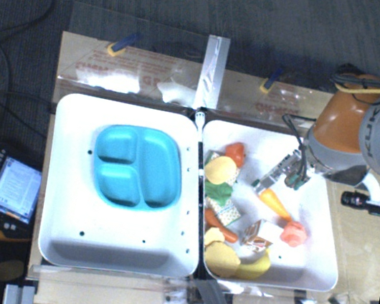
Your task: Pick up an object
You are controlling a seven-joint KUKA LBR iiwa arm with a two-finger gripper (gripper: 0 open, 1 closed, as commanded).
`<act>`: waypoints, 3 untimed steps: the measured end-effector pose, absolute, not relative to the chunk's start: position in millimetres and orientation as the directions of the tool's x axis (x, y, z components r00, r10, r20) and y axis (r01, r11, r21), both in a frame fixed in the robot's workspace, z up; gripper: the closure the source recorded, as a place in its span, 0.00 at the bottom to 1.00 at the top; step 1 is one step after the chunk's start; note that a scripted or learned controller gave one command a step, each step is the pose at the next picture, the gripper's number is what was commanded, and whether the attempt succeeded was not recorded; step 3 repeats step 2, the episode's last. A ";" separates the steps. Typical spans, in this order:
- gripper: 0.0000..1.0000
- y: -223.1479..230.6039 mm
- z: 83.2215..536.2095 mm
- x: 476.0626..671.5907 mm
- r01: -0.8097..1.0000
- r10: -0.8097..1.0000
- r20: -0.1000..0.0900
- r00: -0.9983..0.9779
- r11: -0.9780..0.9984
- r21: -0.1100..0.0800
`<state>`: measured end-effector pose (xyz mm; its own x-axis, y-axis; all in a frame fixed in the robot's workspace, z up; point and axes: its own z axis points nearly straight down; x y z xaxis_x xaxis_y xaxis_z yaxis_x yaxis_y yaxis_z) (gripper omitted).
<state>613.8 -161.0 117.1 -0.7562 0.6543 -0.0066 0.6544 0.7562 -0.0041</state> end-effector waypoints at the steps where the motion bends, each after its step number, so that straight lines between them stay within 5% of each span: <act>1: 1.00 -147.0 108.3 620.8 0.962 0.962 -0.003 -0.271 0.271 -0.002; 2: 1.00 -199.6 101.3 617.7 0.984 0.984 -0.005 -0.177 0.178 0.003; 3: 1.00 -199.6 101.3 617.7 0.984 0.984 -0.005 -0.177 0.178 0.003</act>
